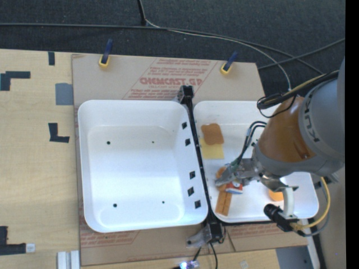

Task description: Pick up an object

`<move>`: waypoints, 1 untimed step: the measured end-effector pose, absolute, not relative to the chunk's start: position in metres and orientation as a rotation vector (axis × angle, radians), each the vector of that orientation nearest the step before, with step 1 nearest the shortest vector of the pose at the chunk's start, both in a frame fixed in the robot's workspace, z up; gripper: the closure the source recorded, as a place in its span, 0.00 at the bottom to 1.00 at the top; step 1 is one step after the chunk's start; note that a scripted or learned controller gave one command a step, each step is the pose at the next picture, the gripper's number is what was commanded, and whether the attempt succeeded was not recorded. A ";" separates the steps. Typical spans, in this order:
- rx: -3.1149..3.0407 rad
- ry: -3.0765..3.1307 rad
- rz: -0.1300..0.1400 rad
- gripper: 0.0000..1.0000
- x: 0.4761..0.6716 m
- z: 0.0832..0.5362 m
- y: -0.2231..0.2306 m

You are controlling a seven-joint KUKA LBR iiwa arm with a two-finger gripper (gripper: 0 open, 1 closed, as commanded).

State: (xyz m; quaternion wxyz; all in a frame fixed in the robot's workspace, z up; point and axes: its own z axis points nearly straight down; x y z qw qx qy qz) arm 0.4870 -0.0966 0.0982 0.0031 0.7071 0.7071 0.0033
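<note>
My gripper (pixel 229 176) reaches down into the right bin (pixel 235 110), near its left wall and towards the front. Just under it lies an orange-brown stick-shaped object (pixel 225 200) with a small red and blue item (pixel 235 188) beside it. Farther back in the same bin a brown block (pixel 212 133) rests against a pale yellow sponge-like square (pixel 212 150). A small orange object (pixel 275 195) peeks out beneath the arm at the right. The arm's wrist covers most of the fingers.
The left bin (pixel 90 150) stands beside the right one, divided from it by a black clamp strip (pixel 193 156). Both rest on a cardboard sheet (pixel 168 77) held by two yellow clips. Cables run across the dark floor behind.
</note>
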 end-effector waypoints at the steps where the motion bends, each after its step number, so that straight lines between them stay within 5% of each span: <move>1: 2.207 2.230 0.011 1.00 0.522 0.189 -0.027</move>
